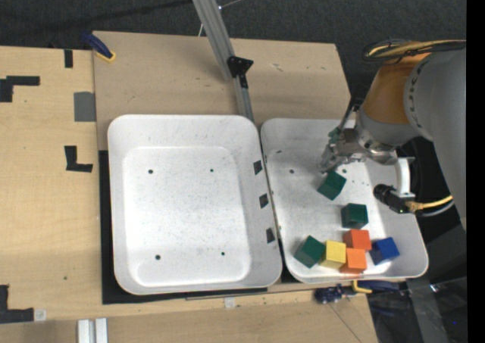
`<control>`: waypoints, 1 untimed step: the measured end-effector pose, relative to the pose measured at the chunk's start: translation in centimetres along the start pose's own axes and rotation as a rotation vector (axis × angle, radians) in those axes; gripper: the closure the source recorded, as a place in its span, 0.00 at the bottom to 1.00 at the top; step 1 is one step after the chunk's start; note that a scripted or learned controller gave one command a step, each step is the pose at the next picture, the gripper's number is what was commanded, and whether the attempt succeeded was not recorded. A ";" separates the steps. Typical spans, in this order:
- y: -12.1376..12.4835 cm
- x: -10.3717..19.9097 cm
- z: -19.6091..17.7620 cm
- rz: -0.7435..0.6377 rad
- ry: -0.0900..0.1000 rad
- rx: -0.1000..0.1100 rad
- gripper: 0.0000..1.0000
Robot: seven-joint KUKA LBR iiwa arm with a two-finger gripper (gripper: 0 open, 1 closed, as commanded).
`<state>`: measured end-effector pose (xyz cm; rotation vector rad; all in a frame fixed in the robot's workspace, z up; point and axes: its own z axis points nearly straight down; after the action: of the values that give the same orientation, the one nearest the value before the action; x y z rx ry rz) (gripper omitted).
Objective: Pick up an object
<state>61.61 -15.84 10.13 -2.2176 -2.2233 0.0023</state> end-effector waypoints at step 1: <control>-0.5 0.7 -4.7 0.001 0.000 -0.006 1.00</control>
<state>61.16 -15.10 14.88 -2.2211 -2.2256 -0.0035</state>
